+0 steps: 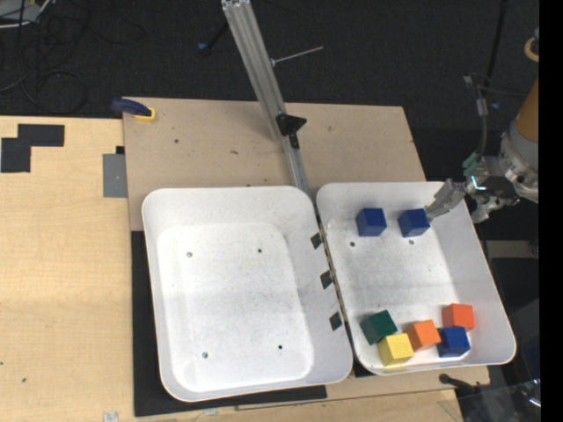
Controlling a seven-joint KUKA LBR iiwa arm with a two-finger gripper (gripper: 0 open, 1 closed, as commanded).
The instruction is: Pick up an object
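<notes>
Nothing picked yet: tool (447, 198) sits at right white bin's (493, 288) far edge, just beside small blue cube (413, 223); can't tell tool's state. Grasp & lift left.

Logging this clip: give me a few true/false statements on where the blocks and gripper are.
1. All blocks lie in the right bin. True.
2. Two blue blocks sit side by side near its far end. True.
3. The green block lies in the left bin. False: it lies in the right bin, next to the yellow block.
4. The gripper holds the orange block. False: that block rests in the near cluster; the gripper is beside a blue block.
5. Three blue blocks are in view. True, counting the one below the red block.
</notes>
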